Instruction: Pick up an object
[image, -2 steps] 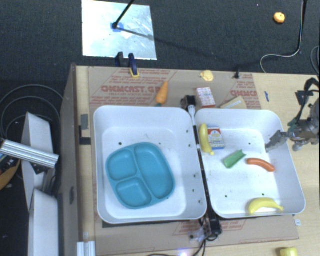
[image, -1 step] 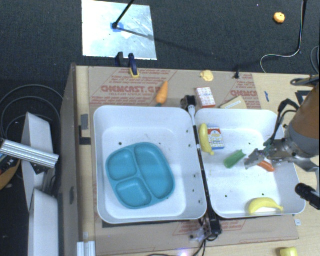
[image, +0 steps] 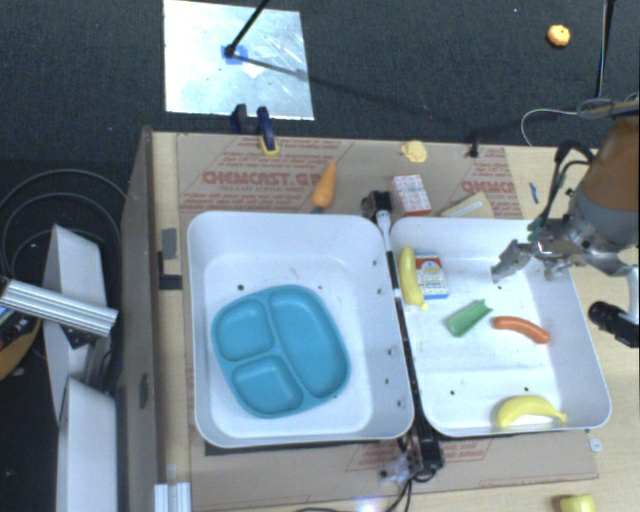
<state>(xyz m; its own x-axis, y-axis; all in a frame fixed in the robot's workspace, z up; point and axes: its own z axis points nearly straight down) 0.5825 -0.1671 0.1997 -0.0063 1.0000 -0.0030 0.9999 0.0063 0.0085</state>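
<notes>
- I see the grey arm with its orange band coming in from the right, its two-finger gripper (image: 512, 262) hovering over the upper right part of the right-hand shallow white bin (image: 580, 345).
- The claw looks spread, with nothing between its tips.
- In that bin I count several candidates for the pick: a yellow corn-like stick (image: 408, 277) lying along the left wall, and just beside it a small white-and-blue carton with a red mark (image: 431, 275).
- Near the middle lies a green oblong piece (image: 467, 318), and just to its right an orange-red sausage-shaped toy (image: 521, 328), the two close but apart.
- A yellow toy banana (image: 528, 409) lies at the bin's lower right, well apart from the claw.
- The closest items to the claw are the green piece and the sausage toy, both below it.
- The left-hand white bin (image: 215, 250) holds a blue plastic tray with three compartments (image: 281, 348).
- On the cardboard behind the bins I see an orange carrot-shaped toy (image: 324, 186) and a small pink-and-white box (image: 411, 194).
</notes>
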